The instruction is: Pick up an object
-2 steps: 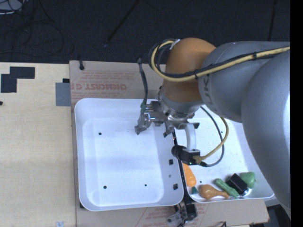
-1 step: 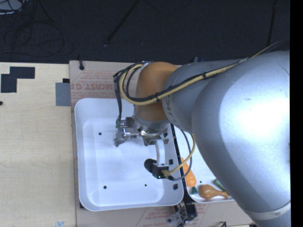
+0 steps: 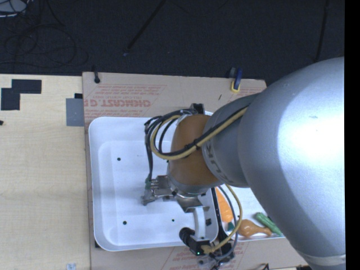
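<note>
We're seeing the arm (image 3: 281,151) reaching in from 3 o'clock, its grey bulk covering most of the right side. The orange band (image 3: 188,151) is sitting over the middle of the left white bin (image 3: 109,167), cables (image 3: 157,134) looping around it. The end effector (image 3: 151,196) is hanging low over the bin floor, just toward 7 o'clock of the band; we can't tell how it's set, the wrist hardware is blocking it. Nothing is showing in its grasp. Objects are lying at about 5 o'clock of the end effector, past the bin divider: an orange piece (image 3: 225,210), a tan pear-shaped thing (image 3: 250,227) and a green item (image 3: 269,223), all close together, partly hidden by the arm. Cardboard sheet (image 3: 169,94) is lying under the bins on the bench (image 3: 39,179)
</note>
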You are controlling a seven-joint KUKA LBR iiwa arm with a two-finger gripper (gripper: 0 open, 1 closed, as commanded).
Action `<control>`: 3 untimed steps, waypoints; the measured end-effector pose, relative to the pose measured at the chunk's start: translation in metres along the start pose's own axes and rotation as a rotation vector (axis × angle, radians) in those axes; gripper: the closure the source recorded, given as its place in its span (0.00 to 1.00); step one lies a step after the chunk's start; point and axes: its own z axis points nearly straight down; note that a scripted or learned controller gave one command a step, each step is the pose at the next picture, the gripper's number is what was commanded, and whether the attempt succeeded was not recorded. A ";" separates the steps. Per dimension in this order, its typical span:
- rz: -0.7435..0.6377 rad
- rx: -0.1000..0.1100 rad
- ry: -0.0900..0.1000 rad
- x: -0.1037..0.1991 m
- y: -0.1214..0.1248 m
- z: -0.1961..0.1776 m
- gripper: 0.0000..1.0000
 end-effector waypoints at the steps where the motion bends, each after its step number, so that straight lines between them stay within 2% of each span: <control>1: 0.001 -0.009 0.000 -0.055 0.006 -0.107 0.00; 2: 0.004 -0.003 -0.002 -0.130 -0.003 -0.125 0.00; 3: 0.003 -0.015 -0.004 -0.212 0.008 -0.250 0.00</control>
